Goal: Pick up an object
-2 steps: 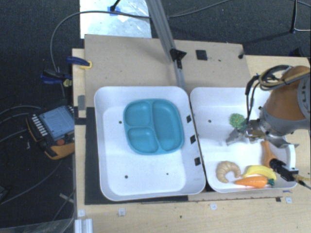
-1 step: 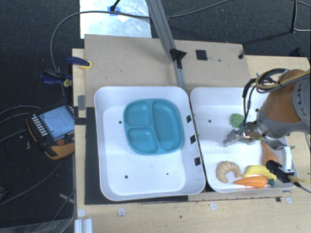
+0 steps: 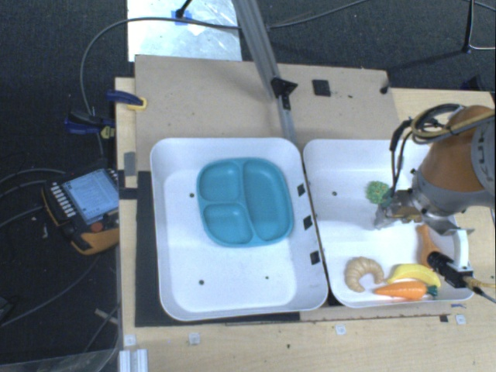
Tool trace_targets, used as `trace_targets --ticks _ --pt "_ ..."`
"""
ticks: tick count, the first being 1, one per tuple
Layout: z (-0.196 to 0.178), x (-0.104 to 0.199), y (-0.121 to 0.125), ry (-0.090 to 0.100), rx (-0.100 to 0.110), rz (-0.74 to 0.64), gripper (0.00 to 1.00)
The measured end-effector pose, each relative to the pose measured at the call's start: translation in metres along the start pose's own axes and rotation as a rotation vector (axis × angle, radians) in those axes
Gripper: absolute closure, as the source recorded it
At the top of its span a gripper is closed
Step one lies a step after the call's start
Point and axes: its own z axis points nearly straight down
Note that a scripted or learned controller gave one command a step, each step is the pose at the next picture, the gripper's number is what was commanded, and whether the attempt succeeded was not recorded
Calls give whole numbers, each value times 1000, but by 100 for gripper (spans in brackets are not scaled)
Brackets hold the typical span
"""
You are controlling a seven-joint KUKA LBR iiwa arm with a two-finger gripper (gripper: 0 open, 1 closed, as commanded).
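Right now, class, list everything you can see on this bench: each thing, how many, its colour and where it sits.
Bins: two, white, side by side.
Divided plate: one, blue, in the left bin.
Broccoli piece: one, green, right bin, beside the gripper.
Croissant: one, tan, right bin's near edge.
Banana: one, yellow, right of the croissant.
Carrot: one, orange, below the banana.
Arm: one, grey with orange band, from the right.
Gripper: one, low in the right bin.

Two bins side by side on the surface (image 3: 209,91): divided plate (image 3: 245,201) in left bin (image 3: 174,285); croissant (image 3: 363,271), banana (image 3: 415,273), carrot (image 3: 403,290) (clustered at near edge) and broccoli (image 3: 377,191) behind, in right bin (image 3: 333,169).
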Motion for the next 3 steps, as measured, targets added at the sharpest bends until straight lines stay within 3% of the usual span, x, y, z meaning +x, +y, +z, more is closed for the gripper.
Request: trace_targets --ticks 2,3 --pt "-103 6 11 1 5 -4 100" --pt "-99 66 12 5 11 -9 100"
